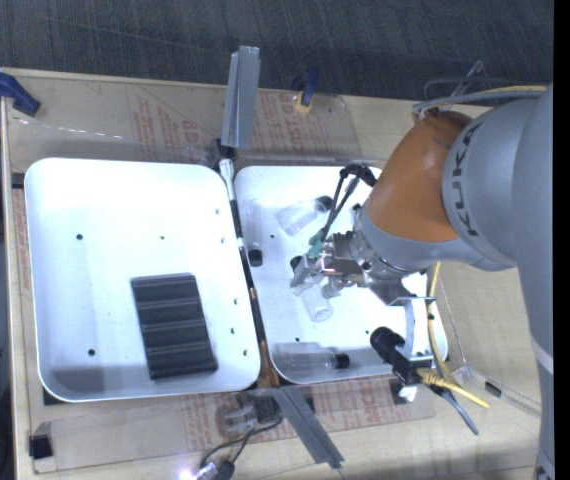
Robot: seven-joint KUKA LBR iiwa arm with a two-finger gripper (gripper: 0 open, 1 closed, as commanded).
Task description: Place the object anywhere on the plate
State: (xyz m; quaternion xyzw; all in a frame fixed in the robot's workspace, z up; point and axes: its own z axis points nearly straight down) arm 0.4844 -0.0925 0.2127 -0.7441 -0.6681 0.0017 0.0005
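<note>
At the left of the bench, found a shallow white plastic bin [40, 268] holding a single thing: a dark grey ribbed rectangular slab [173, 325], lying flat toward the near edge. Took that slab for the plate of the task, as a judgement only. Saw nothing resting on its ribs, so counted the placing as not done.

Just right of the divide, found the second shallow white bin [265, 193] with several small items in it. Noted a small black stub [254, 256] against its left wall. Further in, noted a clear plastic cup-like piece [300, 214] lying on its side near the far wall, another pale see-through piece [318, 308] near the middle, and a clear tube with a dark cap [313, 360] stretched along the near wall. Could not say which of these was the object meant; judged all of them well apart from the dark slab, in the other bin.

Over the middle of that right bin, saw the two-finger gripper [313, 268] on the grey arm with its orange band [435, 188], low among the clear pieces and just above the pale one. Could not tell whether it was wide, narrow or gripping anything: too small and cluttered there.

Judged the task barely under way, with picking, carrying across to the left and setting down all left to do.
</note>
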